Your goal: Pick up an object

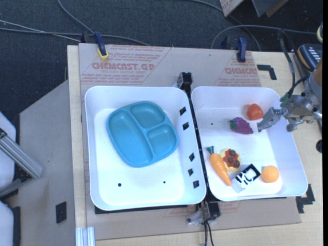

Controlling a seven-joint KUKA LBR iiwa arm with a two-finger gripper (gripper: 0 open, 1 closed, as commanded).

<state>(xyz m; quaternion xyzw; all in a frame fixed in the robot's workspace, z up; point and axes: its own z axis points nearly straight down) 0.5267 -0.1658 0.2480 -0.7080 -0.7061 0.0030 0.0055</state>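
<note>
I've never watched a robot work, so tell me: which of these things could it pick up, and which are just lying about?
Belonging to the job:
- gripper
- tomato
- purple grapes
- carrot
- pizza slice
- orange
- black-and-white block
- right bin, where they lie

Just lying about:
- blue divided plate in the left bin
- clamps
- cables

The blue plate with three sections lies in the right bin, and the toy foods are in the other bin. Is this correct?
Not quite. The camera view shows the blue plate in the left bin. The toy foods, such as the carrot, are in the right bin.
</note>
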